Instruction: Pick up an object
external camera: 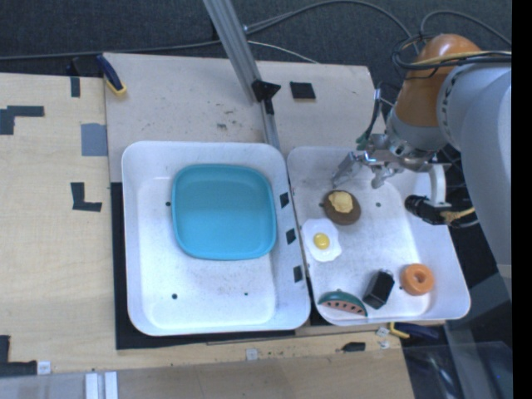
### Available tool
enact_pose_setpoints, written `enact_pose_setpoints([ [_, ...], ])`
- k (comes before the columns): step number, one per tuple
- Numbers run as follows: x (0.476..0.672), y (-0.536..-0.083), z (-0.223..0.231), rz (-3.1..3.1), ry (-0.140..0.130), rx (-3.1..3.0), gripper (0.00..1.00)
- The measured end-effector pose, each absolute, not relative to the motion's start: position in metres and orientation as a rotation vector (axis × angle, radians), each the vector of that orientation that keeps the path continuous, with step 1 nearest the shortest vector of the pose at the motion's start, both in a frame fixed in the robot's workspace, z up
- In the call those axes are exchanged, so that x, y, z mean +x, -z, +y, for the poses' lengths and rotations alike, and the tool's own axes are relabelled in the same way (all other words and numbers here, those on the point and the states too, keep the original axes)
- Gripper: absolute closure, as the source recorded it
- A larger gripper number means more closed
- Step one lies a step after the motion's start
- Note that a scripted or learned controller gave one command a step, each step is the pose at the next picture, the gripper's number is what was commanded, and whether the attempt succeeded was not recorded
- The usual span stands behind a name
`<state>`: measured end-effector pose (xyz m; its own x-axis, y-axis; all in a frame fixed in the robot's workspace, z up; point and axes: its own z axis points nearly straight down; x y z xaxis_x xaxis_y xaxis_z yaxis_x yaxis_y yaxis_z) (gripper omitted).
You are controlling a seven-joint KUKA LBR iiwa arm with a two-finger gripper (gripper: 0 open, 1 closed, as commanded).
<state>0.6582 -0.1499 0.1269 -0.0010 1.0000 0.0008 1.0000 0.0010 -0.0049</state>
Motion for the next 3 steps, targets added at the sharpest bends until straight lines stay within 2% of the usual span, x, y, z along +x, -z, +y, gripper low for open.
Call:
enact_pose_setpoints([
  [1,0.658,-0.087,-0.149,-2.221,-0.002,-2.22,0.0],
  [2,0.659,-0.1,-0.15,-2.223,0.0,-2.221,1.0],
  [3,0.666,-0.144,-0.15,-2.224,0.003,-2.223,1.0],
])
